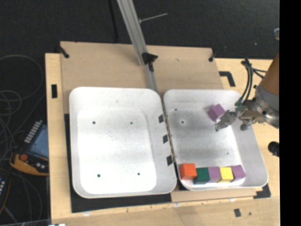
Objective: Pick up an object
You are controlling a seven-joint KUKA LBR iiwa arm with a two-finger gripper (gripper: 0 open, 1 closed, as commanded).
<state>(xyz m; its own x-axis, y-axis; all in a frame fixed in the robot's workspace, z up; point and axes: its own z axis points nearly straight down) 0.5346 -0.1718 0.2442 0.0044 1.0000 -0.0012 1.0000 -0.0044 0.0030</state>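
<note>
**A:** Start at the gripper (231, 119). What are the jaws doing?

**B:** I can't tell. It sits low over the right bin (244, 145), near that bin's upper right, and the metal parts blur together. One grey piece reaches toward the purple block (216, 111), but nothing shows between the jaws, so I wouldn't call that a hold.

**A:** So the block is free?

**B:** It looks that way. It lies tilted on the bin floor, just beside the gripper's tip, possibly touching it. My guess is that's the target, since it's the 1 loose piece with open floor around it.

**A:** And the others?

**B:** 5 blocks sit in a row against the bottom wall of the same bin: an orange block (188, 170), a green block (202, 174), a lilac block (214, 173), a yellow block (227, 173) and another purple one (238, 171). They touch side to side and press against the wall, which would leave little room for jaws to slip in.

**A:** The left bin (84, 126)?

**B:** Just bare white floor with a few dark dots. A metal rail (134, 27) slants down toward the seam between the 2 bins.

**A:** Progress?

**B:** Early, I'd judge: approach made, no lift yet.
</note>
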